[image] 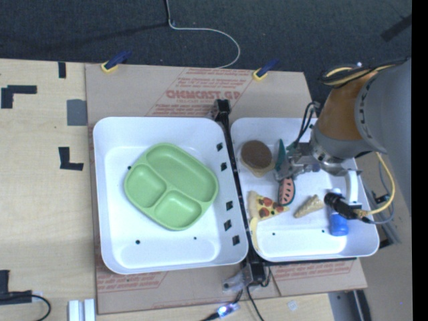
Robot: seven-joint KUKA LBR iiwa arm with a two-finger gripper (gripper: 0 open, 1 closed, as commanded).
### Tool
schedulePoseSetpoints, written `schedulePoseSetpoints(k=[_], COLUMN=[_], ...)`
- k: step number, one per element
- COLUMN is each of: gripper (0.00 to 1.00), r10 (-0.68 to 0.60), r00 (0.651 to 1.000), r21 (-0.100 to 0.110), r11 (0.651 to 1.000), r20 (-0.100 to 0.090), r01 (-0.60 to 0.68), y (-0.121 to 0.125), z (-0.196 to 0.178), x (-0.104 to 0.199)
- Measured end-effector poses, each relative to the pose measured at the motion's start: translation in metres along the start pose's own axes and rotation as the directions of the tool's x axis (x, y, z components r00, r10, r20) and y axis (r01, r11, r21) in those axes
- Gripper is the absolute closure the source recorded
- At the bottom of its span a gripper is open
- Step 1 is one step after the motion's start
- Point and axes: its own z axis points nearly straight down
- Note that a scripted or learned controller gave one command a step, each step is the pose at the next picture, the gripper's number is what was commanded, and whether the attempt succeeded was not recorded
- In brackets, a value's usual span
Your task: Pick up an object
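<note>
Lying just under the hand [286, 167], the watermelon slice [287, 190] sits below fingers whose spread I cannot tell.

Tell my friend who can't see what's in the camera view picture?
A grey and orange robot arm's gripper reaches into the right white bin, just above a toy watermelon slice. Near it lie a brown cookie, pizza slice and sandwich wedge. The left bin holds a green divided plate.

Watermelon slice [287, 190] lies flat in the right bin [314, 246]; red flesh, dark seeds. Pizza slice [262, 206] just beside it; brown cookie [256, 154] nearby.
</note>
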Motion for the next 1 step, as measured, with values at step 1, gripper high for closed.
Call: schedulePoseSetpoints(k=[1], gripper=[1.0], r10=[0.0], r00=[1.0], r21=[0.002], r11=[1.0], r20=[0.0], r01=[0.0], y=[-0.0004], z=[-0.009], x=[0.0002])
